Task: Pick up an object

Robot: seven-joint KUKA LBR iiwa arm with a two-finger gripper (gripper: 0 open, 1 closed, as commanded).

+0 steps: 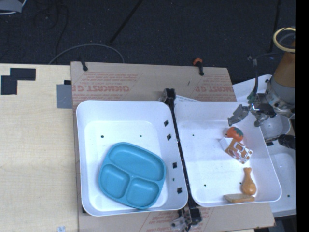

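Two white bins [193, 197] sit on brown cardboard [145, 81] printed with red lettering. The divided plate [131, 175] is light blue. A small box [237, 150] shows an orange-and-white pattern; nearby lie an orange-red ball [235, 133] and an orange-tan gourd [248, 181].

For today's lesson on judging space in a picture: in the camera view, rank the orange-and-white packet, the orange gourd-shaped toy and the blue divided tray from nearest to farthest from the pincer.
Measured from the pincer, at the right bin's far right edge:
1. Orange-and-white packet, just below it in the right bin.
2. Orange gourd-shaped toy, nearer the right bin's front corner.
3. Blue divided tray, across in the left bin.
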